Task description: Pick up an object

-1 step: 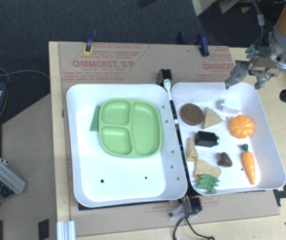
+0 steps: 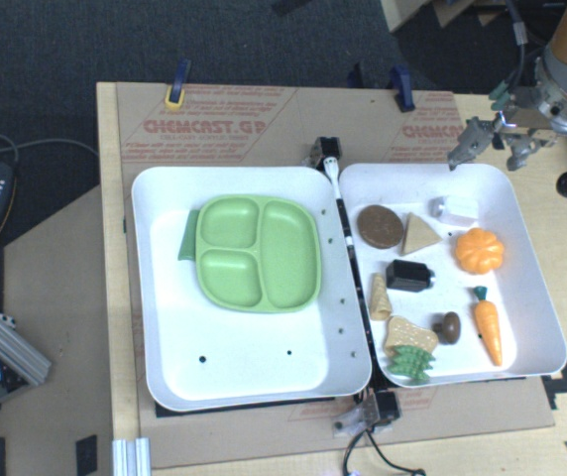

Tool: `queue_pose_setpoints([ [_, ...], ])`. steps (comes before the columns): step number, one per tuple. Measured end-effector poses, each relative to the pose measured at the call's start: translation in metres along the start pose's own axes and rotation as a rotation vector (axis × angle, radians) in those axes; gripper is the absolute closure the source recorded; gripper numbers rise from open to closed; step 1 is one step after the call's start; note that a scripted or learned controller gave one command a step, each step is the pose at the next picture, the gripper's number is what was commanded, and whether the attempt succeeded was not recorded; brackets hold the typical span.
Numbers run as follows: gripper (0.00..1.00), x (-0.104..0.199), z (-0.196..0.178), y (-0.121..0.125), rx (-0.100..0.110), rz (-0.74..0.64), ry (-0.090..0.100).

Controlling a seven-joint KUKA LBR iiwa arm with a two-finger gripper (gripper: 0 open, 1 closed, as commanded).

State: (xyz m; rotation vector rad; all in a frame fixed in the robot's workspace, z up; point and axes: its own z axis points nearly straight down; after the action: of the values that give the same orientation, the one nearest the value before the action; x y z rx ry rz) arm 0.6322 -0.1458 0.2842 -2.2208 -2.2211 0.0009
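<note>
1. The gripper (image 2: 490,139) hangs over the top rim of the right bin (image 2: 536,266), fingers spread apart, pinching nothing.
2. The toy foods lie below it; the small pumpkin (image 2: 479,251) is near, probably easy to grab.

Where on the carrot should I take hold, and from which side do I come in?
Grip the carrot across its thick orange upper body, just below the green top. It lies flat near the right bin's right wall, long axis running up and down the view. Come straight down from above, closing across its width. The pincer hovers over the bin's far rim. The small brown piece to its left leaves room, I'd judge.
</note>
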Motion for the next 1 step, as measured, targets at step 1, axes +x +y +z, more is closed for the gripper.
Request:
queue_pose_setpoints([
  [1,0.00,0.0014,0.0435,-0.0050,0.005,0.000,0.001],
])
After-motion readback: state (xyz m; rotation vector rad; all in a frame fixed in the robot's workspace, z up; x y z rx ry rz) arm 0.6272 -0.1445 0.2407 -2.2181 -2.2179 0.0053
